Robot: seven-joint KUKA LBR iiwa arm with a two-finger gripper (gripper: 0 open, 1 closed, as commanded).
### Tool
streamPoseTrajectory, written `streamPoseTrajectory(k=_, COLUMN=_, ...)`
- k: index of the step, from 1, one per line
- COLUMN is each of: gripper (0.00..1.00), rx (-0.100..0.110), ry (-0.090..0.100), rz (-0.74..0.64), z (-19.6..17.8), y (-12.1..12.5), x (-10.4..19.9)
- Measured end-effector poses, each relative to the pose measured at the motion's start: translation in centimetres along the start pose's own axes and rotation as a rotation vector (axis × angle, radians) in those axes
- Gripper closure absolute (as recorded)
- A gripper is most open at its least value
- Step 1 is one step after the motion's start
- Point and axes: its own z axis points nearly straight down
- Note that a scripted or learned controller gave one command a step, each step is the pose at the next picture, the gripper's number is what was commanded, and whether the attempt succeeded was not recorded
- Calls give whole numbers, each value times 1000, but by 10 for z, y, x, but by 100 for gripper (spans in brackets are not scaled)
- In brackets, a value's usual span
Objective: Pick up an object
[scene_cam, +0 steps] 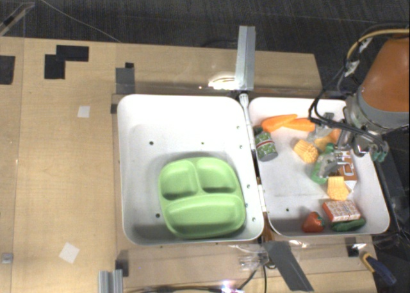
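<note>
The right bin (285,189) holds several toy foods. An orange carrot (288,122) lies at its back, with a small green-labelled can (264,145) by the left wall. A yellow corn cob (306,151) rests near the middle. A yellow wedge (337,188), a red box (341,210), a red fruit (312,222) and a dark green piece (348,224) sit toward the front. My gripper (328,168) hangs low over the bin's right half, just right of the corn and above the wedge. A greenish item beneath it is partly hidden.
The left bin (147,125) holds a green divided plate (202,195) at its front. A metal post (245,58) stands behind the wall between the bins. The arm's orange band (389,74) is above the right bin's back right corner, with cables beside it.
</note>
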Motion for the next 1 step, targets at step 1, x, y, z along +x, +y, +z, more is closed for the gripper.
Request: streamPoseTrajectory(k=1, gripper=0, rx=-3, ry=4, rz=-268, z=104, y=-1, x=-20)
